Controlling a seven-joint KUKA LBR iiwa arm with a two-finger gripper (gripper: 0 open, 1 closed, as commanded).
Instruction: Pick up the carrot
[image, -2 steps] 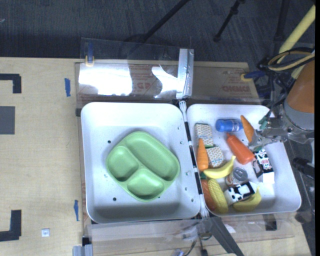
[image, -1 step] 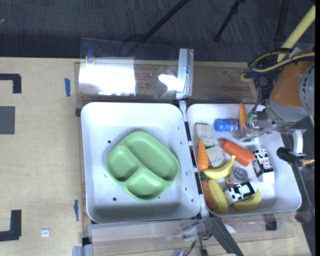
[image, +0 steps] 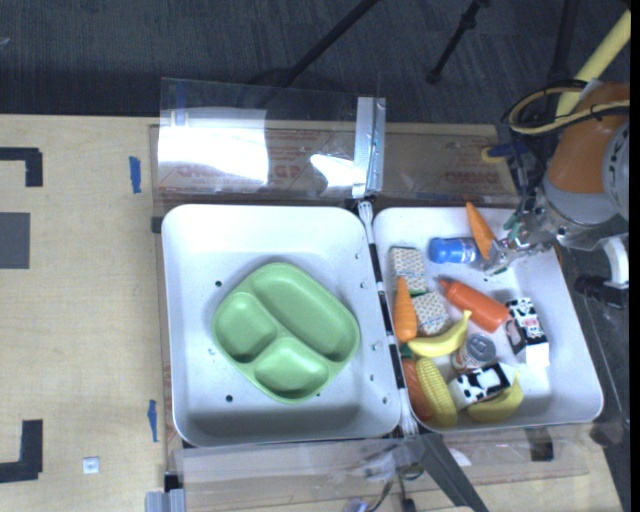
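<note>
Bench (image: 80, 330): pale wood, dark floor beyond its far edge, with black tape marks at the left and a clear plastic sheet (image: 270, 150) standing behind the bins.
Left bin (image: 190, 240): white, shallow; holds a green plate (image: 285, 330) with three compartments, lying flat near the middle.
Right bin (image: 575, 370): white, crowded with toy food.
Arm (image: 590, 165): grey with an orange band, reaching in from the right over the far right corner of the right bin, wrist turned down toward the bin.
Hand (image: 505, 252): low over the far part of the right bin; whether it is open or closed cannot be told, and nothing can be seen held in it.
Carrot (image: 481, 230): orange, tapered, lying at a slant by the far wall of the right bin, just left of the hand and close to touching it.
Blue bottle (image: 452, 250): on its side, just left of the carrot.
Other orange pieces: an orange bottle (image: 476, 304) near the bin's middle, nearer than the hand; another orange piece (image: 404, 310) along the left wall.
Near part of the right bin: banana (image: 440, 343), corn (image: 433, 385), crackers (image: 408, 263), a black-and-white toy (image: 484, 381) and a carton (image: 527, 325), packed together.
</note>
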